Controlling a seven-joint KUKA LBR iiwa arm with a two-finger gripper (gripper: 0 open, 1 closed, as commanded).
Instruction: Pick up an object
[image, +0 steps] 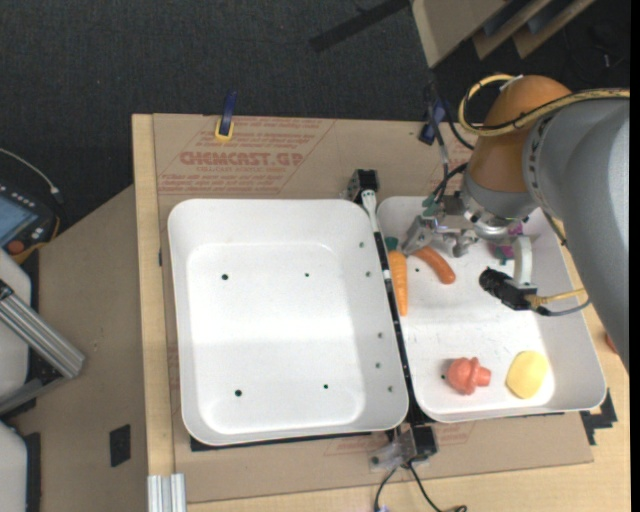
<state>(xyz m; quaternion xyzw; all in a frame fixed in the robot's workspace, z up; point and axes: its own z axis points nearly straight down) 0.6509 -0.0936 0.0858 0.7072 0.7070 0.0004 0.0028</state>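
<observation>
The task names no particular object, but the one nearest the claw (437, 243) is an orange sausage-shaped piece (436, 265), lying in the right bin (575, 395) just below the claw and slightly apart from the carrot (400, 283). The carrot is pressed lengthwise against that bin's left wall, probably because it was pushed or rolled there, and its closeness to the wall would be judged to leave little room for a finger on that side. Farther from the sausage-shaped piece, toward the bin's near edge, a red knobbed toy (466, 375) and a yellow lemon-like piece (527, 374) are set side by side, near but not touching. A black cable end (503, 287) hangs to the right of the sausage-shaped piece, apparently part of the arm's wiring. The claw is lowered over the back of the right bin; nothing can be made out between its fingers, and whether they are spread or closed cannot be told from this slant. The left bin (190, 330) sits beyond the carrot, its wall touching the right bin's. Both bins rest on a brown cardboard sheet (160, 200) laid over the bench, presumably to protect it, and red print on it is read roughly as "CHEMCAST GP", the last letters being uncertain.
</observation>
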